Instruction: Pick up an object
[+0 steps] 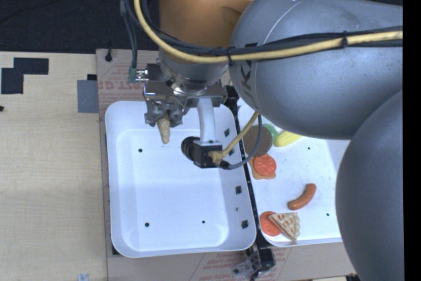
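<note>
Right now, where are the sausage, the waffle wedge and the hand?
sausage [302, 197], camera view, middle of its body.
waffle wedge [287, 226], camera view, centre of its face.
hand [168, 123], camera view, between its fingertips.

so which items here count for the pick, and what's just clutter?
In play:
claw, over left bin
sausage
tomato slice
waffle wedge
yellow piece

Just around:
right bin
yellow cable
grey square
</note>
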Controlling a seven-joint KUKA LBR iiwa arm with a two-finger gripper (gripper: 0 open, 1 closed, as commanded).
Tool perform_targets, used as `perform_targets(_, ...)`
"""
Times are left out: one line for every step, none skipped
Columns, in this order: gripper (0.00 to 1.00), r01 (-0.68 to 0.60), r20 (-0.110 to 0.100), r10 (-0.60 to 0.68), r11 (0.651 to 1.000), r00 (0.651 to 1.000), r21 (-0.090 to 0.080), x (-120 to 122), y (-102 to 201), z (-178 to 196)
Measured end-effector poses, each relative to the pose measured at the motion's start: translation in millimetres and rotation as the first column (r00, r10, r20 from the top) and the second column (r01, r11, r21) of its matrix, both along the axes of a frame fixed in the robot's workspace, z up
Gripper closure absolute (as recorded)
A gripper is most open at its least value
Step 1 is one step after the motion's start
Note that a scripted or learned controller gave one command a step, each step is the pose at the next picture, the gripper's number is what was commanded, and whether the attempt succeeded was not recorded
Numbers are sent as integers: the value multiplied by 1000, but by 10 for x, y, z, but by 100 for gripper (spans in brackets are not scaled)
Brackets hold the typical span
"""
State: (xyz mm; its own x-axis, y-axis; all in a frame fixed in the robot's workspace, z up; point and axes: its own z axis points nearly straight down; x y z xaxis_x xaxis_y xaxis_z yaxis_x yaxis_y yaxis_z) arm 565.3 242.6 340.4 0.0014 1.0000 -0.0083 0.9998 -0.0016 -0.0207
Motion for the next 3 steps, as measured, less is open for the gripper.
perform_targets(100,-6,30,5,1000,1000,11,246,15,1218)
perform_targets(100,-6,27,6,1000,1000,9,578,9,2020)
perform_targets(100,0,0,0,1000,1000,1,180,2,473)
